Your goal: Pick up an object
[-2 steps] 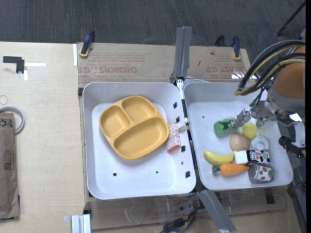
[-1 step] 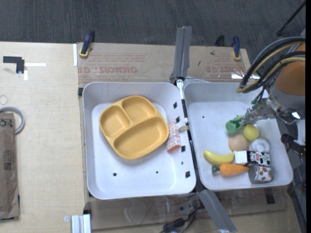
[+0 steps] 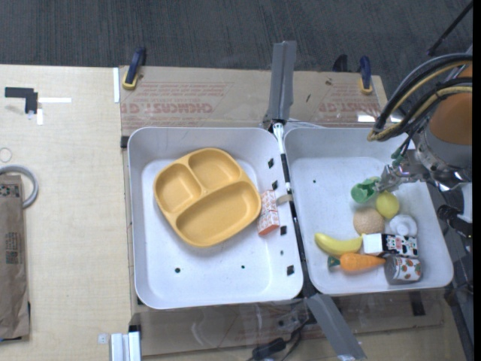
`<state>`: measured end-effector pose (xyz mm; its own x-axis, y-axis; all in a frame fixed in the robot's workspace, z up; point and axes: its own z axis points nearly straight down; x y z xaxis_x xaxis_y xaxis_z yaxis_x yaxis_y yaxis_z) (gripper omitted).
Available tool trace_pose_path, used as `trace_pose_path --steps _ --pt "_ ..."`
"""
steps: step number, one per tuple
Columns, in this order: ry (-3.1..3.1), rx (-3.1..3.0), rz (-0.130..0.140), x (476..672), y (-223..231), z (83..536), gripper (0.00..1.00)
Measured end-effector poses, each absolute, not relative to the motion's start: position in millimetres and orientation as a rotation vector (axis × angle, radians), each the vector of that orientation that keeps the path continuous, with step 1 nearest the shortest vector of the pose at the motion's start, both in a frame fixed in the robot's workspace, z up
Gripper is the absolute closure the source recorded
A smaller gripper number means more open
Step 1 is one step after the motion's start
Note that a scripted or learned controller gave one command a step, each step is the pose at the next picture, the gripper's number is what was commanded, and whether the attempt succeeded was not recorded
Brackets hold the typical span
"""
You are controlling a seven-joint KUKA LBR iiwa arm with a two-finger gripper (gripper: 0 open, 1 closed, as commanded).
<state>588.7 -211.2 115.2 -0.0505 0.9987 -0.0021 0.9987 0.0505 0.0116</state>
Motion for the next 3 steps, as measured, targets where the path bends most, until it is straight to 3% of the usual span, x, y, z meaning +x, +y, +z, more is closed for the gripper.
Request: trace_pose_path --steps 1,2,3 --pt "2.270 2.159 0.011 588.6 -211 115 0.00" --pt "2.250 2.185 0.003 595.3 -200 95 0.00" --pt "2.249 2.184 0.006 596.2 -200 105 1.00"
